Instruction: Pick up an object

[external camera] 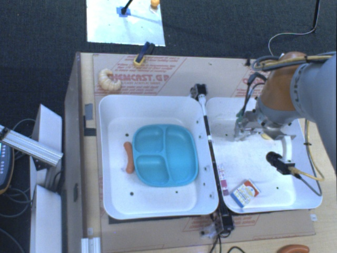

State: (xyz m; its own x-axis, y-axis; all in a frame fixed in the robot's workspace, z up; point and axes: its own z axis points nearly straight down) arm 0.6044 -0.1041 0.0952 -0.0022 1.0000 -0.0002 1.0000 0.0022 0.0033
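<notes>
I am observing the gripper (240, 133) hanging low over the rear left part of the right bin (248, 161), near the divider (209, 141) between the two bins. I am recording its state as undetermined: the wrist is masking it from this angle, and I cannot tell whether it is open or closed. The grey arm (316, 86) is reaching in from the right, with its orange band (278, 91) sitting above the wrist.

I am noting the pickable items as follows. A small carton (245, 193), white with blue and orange print, is lying flat in the front left part of the right bin, well apart from the gripper. A pale strip (223, 177) with pink marks is lying against that bin's left wall, between the gripper and the small carton; it is too small for me to identify.

In the left bin (118, 136), a blue divided plate (165, 154) is lying near the middle. An orange sausage-shaped item (128, 157) is lying just beside the plate's left edge; I cannot tell whether the two are touching.

Behind the bins, a cream ridged item (109, 79) and a yellow-and-dark tool (142, 54) are resting on the bench board.
</notes>
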